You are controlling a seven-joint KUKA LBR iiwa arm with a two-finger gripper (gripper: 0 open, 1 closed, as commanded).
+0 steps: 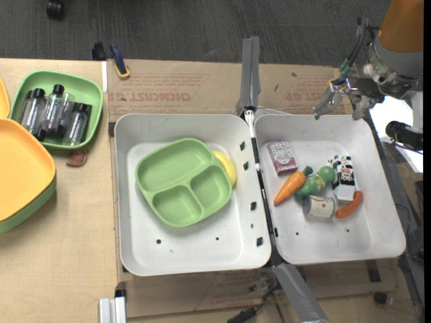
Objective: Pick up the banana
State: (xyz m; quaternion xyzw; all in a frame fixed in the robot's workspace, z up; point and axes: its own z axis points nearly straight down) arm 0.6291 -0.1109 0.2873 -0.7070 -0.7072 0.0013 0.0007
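The banana (227,166) is a yellow piece in the left bin (182,251), mostly hidden under the right edge of a green divided plate (183,189). My gripper (339,106) hangs above the far edge of the right bin (337,247), well to the right of the banana and beyond it. Its fingers are spread open and hold nothing.
The right bin holds a pink carton (281,157), a carrot (289,186), a green toy (316,181), a cow-patterned carton (343,172), a can (319,207) and a red sausage (349,205). On the bench at left are a green tray of bottles (57,110) and stacked orange plates (23,173).
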